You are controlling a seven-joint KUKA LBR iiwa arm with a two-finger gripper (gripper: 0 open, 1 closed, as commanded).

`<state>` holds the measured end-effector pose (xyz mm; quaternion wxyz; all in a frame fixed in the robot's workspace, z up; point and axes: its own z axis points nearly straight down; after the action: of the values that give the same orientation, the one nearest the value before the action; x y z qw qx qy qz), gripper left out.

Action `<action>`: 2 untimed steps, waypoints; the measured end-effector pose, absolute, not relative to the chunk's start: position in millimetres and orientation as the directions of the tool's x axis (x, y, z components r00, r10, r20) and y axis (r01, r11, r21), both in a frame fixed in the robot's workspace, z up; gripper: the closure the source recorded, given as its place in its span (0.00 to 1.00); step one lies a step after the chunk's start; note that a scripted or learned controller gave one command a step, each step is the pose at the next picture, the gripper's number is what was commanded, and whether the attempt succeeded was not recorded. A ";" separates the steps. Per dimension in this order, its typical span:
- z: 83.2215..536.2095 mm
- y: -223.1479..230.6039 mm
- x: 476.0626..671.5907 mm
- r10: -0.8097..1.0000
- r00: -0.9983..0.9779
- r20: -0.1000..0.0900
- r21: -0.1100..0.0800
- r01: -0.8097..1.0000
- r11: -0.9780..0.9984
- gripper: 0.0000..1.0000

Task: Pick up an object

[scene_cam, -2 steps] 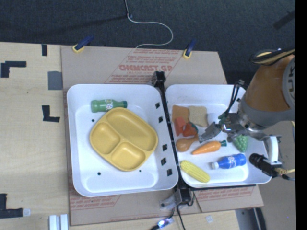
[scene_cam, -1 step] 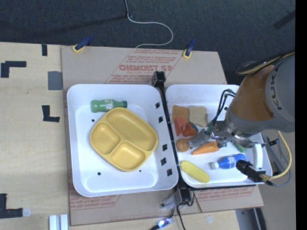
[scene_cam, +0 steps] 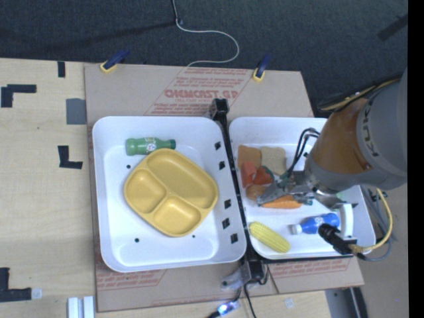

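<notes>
My gripper (scene_cam: 268, 194) hangs low in the right bin (scene_cam: 301, 128), its metal fingers over a cluster of toy food. An orange carrot (scene_cam: 283, 204) lies right under the fingers. A red piece (scene_cam: 252, 175) and a brown bread-like slice (scene_cam: 250, 155) sit just left of them, with a tan slice (scene_cam: 273, 156) behind. A yellow corn cob (scene_cam: 268, 236) lies near the bin's front wall and a blue and white tube (scene_cam: 313, 224) lies to its right. Nothing is visibly held between the fingers.
The left bin (scene_cam: 106, 177) holds a yellow divided plate (scene_cam: 171, 191) and a green bottle (scene_cam: 150, 145) lying on its side behind it. A black divider (scene_cam: 228, 171) runs between the bins. The arm's orange band (scene_cam: 341, 138) covers the right bin's far right.
</notes>
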<state>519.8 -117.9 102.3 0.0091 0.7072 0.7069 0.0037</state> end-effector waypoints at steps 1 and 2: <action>112.4 -120.5 520.8 1.000 0.003 -0.013 0.022 1.000 -0.003 1.00; 165.8 -120.8 532.0 1.000 -0.002 0.000 0.002 1.000 0.002 1.00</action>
<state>532.0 -120.8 165.8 0.0006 0.7063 0.7079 0.0005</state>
